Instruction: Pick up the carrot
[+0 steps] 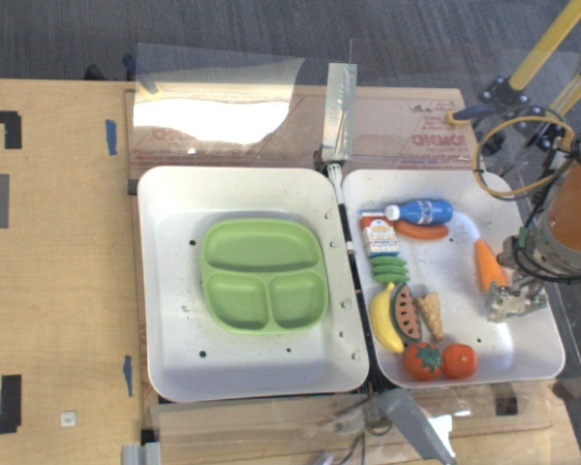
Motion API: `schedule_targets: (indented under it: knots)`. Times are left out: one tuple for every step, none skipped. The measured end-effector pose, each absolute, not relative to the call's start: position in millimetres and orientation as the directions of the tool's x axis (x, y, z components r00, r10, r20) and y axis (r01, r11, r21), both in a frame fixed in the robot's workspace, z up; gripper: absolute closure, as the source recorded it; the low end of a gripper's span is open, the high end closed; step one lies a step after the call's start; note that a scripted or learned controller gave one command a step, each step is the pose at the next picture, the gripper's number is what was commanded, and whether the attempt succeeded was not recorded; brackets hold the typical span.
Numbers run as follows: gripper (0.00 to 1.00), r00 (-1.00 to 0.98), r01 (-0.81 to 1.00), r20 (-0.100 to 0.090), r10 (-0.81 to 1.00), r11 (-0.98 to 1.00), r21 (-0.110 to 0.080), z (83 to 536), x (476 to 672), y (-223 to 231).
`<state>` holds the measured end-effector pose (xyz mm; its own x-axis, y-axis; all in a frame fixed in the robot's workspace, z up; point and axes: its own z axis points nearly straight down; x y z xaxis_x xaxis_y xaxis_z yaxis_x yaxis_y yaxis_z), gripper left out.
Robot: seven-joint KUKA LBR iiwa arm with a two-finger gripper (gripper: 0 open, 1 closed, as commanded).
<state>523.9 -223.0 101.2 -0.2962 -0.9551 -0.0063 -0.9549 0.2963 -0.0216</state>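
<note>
The carrot [488,264] is a short orange piece lying lengthwise near the right side of the right bin [542,361]. My gripper [512,303] hangs low over the bin floor, just to the carrot's near right, its metal tip a little past the carrot's lower end. Nothing shows in its grasp. The arm's orange band [571,223] stands above it at the right edge.
Left of the carrot in the same bin lie a blue bottle [421,210], a red sausage [423,231], a small carton [381,237], a banana [385,320], a watermelon slice [407,314] and two red fruits [442,360]. A green divided plate [265,274] sits in the left bin [165,260].
</note>
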Motion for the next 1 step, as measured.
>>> schedule_targets:
  knots:
    - [1.0,0.128,-0.992,0.001,-0.992,-0.128,-0.013,89.8,509.9,-211.9]
